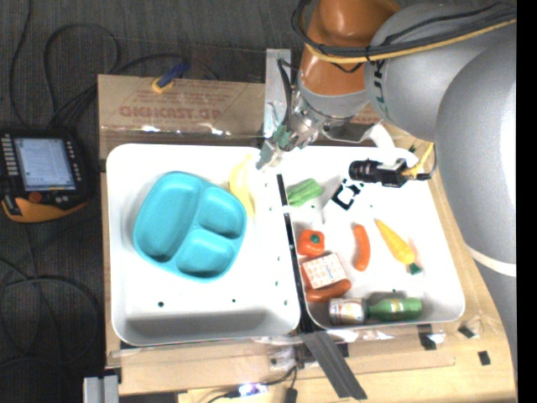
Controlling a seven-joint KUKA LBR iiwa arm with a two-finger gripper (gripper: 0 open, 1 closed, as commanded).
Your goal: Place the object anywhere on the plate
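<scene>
The fingers' state I cannot tell; the gripper (pixel 270 154) hangs at the left bin's (pixel 126 309) far edge, touching or just above a yellow banana (pixel 242 187) beside the blue plate (pixel 191 225), probably brought there for release, yet off the plate.

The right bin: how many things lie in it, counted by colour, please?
Green: 2, a vegetable and a bottle
Orange or red: 3, a tomato, a sausage, a box
Yellow: 1, a corn cob
Silver: 1, a can
Total: 7
</scene>
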